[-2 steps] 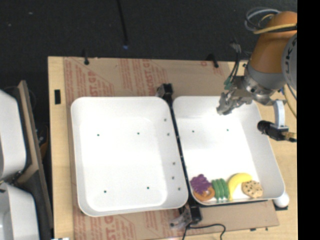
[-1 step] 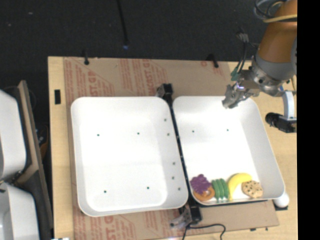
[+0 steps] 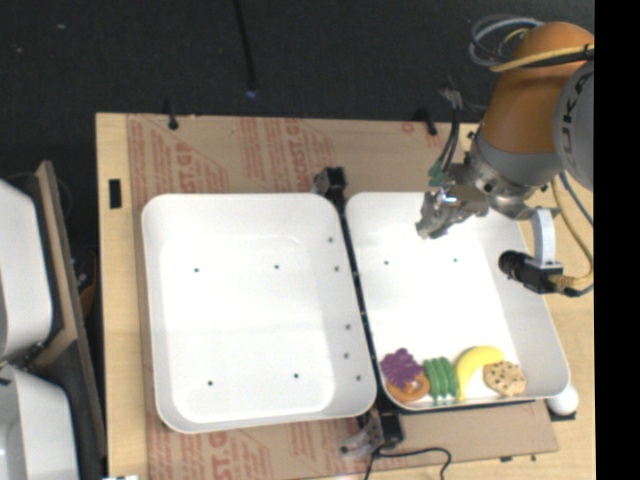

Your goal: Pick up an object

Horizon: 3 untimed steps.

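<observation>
The gripper was observed over the far end of the right bin, and whether its jaws were open or closed could not be told. Purple toy grapes, a green toy vegetable, a yellow toy banana and a toy cookie were noted along that bin's near edge, well apart from the gripper. Red printing was seen on the cardboard sheet beneath the left bin but could not be read.

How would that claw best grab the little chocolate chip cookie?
Probably from straight above, pinching across the edges of the cookie. It lies flat against the right bin's near wall, with the yellow piece touching its left, so its upper and right sides look freer for fingers.
</observation>
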Motion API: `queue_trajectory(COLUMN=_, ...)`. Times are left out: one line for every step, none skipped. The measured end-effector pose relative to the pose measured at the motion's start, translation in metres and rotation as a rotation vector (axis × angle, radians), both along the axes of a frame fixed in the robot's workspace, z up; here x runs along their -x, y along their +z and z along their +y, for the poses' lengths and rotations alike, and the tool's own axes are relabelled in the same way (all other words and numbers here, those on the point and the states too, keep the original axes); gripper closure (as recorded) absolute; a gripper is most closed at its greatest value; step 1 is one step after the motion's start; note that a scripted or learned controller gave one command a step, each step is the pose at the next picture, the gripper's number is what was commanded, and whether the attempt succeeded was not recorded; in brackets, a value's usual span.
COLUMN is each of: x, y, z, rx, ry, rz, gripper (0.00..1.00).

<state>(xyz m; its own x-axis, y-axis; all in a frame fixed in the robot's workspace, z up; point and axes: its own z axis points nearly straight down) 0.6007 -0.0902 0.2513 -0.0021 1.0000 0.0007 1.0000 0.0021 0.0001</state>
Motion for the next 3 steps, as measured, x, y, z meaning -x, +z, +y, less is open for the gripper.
queue_trajectory(x=0.017, y=-0.009, z=0.051, rx=0.0, ry=0.001, rz=0.0, gripper=1.0)
queue_trajectory(x=0.043, y=-0.017, z=0.102, rx=0.0, ry=0.001, rz=0.0, gripper=1.0)
queue_trajectory(x=0.072, y=-0.014, z=0.136, rx=0.0, ry=0.001, rz=0.0, gripper=1.0)
